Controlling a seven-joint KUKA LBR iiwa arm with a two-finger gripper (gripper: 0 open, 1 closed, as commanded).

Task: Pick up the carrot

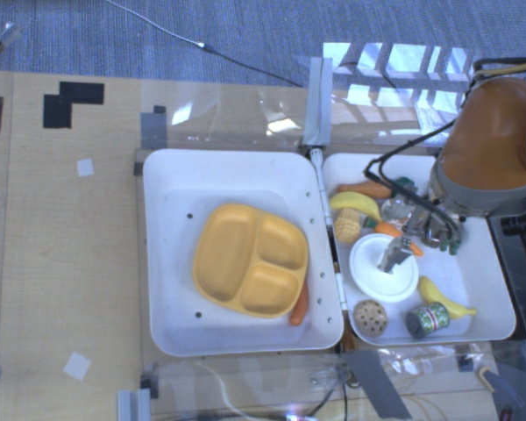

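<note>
You saw the carrot (300,306) lying in the left bin (171,323), tucked against the yellow tray (245,257). The gripper (394,257) hung over the right bin's (491,314) white plate (368,274), crowded by bananas (352,203), corn (347,227) and can (428,318).

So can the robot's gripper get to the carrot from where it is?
Probably yes. The carrot lies in the left bin beside the yellow tray, nothing on top. The gripper hangs over the right bin, so it must cross over.

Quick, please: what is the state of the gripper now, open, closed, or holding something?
Gripper: cannot be told; it hangs over the white plate in the right bin.
</note>
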